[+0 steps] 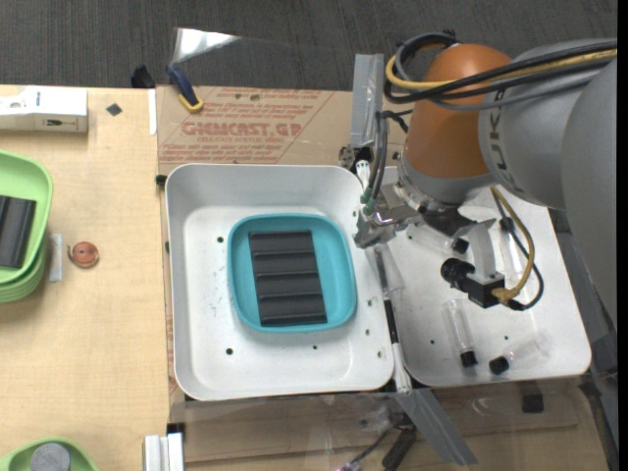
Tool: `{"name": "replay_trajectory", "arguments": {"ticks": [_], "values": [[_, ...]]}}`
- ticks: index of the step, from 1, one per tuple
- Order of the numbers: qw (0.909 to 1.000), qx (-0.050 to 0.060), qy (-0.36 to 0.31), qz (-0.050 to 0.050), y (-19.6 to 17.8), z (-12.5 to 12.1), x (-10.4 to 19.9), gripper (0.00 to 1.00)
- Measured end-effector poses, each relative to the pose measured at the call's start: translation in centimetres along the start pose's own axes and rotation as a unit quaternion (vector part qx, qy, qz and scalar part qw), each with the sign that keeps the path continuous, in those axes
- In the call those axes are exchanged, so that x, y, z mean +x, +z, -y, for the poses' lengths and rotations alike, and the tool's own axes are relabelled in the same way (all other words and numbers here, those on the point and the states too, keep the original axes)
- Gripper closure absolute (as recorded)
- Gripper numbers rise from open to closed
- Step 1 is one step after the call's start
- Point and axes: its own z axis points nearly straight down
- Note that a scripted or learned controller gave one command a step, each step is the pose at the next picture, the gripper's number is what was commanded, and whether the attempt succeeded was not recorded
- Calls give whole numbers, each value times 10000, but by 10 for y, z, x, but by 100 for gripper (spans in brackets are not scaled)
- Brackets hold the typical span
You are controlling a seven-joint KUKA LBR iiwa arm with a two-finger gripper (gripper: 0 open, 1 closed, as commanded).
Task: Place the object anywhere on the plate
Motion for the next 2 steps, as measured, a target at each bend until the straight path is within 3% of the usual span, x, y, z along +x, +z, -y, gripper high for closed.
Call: {"name": "replay_trajectory", "arguments": {"ticks": [1, 2], "values": [[10000, -1, 5, 0, 0, 0, 0, 0], [9989, -11, -472, 4, -1, 8, -57, 0]]}}
